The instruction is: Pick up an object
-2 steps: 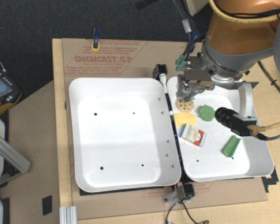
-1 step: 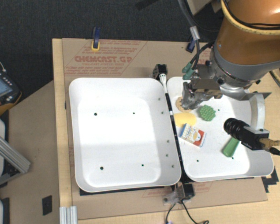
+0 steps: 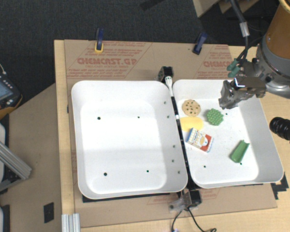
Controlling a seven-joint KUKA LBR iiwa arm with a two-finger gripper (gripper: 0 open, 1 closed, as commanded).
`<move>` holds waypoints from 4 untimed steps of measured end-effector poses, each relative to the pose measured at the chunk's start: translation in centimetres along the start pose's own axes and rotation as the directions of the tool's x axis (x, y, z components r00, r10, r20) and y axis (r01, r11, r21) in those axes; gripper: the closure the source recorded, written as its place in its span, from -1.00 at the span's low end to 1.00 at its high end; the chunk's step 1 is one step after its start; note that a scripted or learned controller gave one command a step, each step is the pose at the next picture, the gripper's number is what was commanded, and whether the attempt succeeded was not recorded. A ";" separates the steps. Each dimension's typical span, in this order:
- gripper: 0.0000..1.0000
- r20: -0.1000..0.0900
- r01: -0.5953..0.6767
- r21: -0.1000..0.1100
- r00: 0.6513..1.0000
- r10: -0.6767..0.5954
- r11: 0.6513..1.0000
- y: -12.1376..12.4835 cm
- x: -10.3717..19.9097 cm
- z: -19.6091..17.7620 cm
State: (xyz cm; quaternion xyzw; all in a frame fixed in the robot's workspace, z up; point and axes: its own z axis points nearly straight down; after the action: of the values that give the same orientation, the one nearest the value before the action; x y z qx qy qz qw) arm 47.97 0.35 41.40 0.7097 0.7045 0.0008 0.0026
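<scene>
Cookie (image 3: 191,108), yellow block (image 3: 191,123), carton (image 3: 199,140), green ball (image 3: 214,116)

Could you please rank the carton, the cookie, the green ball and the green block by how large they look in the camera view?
1. Carton, largest.
2. Green block.
3. Cookie and green ball look about alike; I would not rank them.

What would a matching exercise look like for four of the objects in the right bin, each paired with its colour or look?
Things:
1. cookie
2. round bumpy ball
3. small carton
4. oblong block

Looks:
A. plain green, lying at a slant
B. white with red and blue print
C. tan with dark chips
D. green, studded surface

Pairs: 1-C, 2-D, 3-B, 4-A
</scene>
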 end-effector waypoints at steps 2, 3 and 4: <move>1.00 -0.002 0.006 0.002 1.000 -0.006 1.000 0.0 0.5 8.8; 1.00 -0.002 0.006 0.000 1.000 -0.006 1.000 0.1 0.6 7.7; 1.00 -0.005 0.014 -0.002 1.000 -0.014 1.000 1.8 6.3 3.2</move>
State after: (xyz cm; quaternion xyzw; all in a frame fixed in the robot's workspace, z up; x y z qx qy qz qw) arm 49.84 6.64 38.20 0.7047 0.7095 0.0032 0.0016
